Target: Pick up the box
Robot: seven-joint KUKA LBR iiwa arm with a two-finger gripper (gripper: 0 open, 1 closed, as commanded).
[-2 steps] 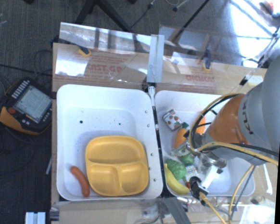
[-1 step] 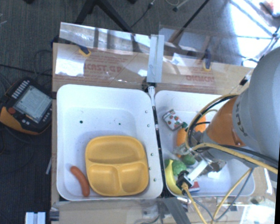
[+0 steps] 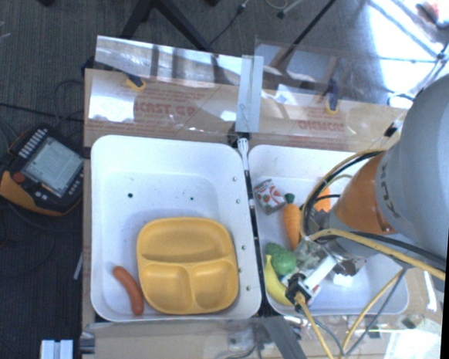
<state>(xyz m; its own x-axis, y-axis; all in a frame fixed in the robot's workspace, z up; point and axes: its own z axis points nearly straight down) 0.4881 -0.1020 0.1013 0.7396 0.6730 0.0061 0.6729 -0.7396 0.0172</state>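
Observation:
The box is a small red and white carton lying at the far left corner of the right bin. My gripper is low in that same bin, in front of and to the right of the box and apart from it. It hovers close to a green vegetable and the lower end of a carrot. The wrist and cables hide the gripper's tips.
A banana lies by the right bin's near left wall. An orange fruit sits behind the cables. The left bin holds a yellow divided tray and a sausage. The grey arm covers the right bin's right side.

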